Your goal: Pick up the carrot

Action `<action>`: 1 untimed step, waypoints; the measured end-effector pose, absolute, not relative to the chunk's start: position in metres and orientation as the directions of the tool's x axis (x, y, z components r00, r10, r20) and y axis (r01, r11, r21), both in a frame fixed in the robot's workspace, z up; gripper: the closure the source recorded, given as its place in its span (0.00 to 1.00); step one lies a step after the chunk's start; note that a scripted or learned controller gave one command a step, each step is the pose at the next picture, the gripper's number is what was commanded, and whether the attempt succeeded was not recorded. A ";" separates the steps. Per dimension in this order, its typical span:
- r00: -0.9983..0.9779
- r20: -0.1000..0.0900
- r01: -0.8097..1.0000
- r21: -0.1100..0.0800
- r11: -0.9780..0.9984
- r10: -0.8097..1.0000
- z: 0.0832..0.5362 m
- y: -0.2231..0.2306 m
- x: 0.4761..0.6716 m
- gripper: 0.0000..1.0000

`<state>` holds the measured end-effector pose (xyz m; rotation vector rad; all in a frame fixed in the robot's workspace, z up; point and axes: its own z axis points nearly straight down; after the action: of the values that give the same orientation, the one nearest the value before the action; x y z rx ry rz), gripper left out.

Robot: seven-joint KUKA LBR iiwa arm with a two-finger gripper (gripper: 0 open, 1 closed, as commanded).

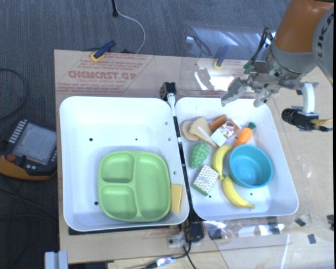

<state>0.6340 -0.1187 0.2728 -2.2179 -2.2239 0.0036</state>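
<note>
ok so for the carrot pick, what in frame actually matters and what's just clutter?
Matters:
- carrot, right bin, against the blue bowl's far rim
- gripper, open, above the bin's far edge

Clutter:
- blue bowl
- two bananas
- green bumpy toy
- small packets
- green divided plate, left bin

Two white bins [73, 150]. One green divided plate [135, 185]. One blue bowl [250, 166]. Two bananas [220, 160]. One carrot [244, 135]. One green bumpy fruit [199, 154]. One yellow block [176, 198]. One two-finger gripper [246, 98].
</note>
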 end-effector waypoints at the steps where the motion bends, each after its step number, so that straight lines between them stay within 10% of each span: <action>1: -0.100 0.001 0.995 -0.010 0.100 0.995 0.113 -0.157 0.610 0.00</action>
<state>0.6104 -0.1572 0.1130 -2.1029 -2.3244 0.0106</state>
